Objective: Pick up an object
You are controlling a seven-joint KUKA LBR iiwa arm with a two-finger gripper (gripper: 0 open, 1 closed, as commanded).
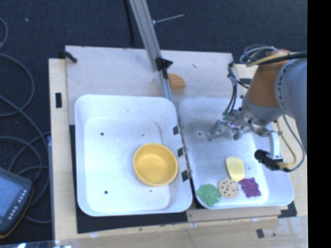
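Bowl alone; four small pieces opposite.

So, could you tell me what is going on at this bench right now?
The grey arm's tool is down in the right bin, over bare floor in its upper half. The small items lie apart from it along the bin's near edge: a yellow piece, a purple piece, a cookie and a green piece. A yellow bowl sits in the left bin.
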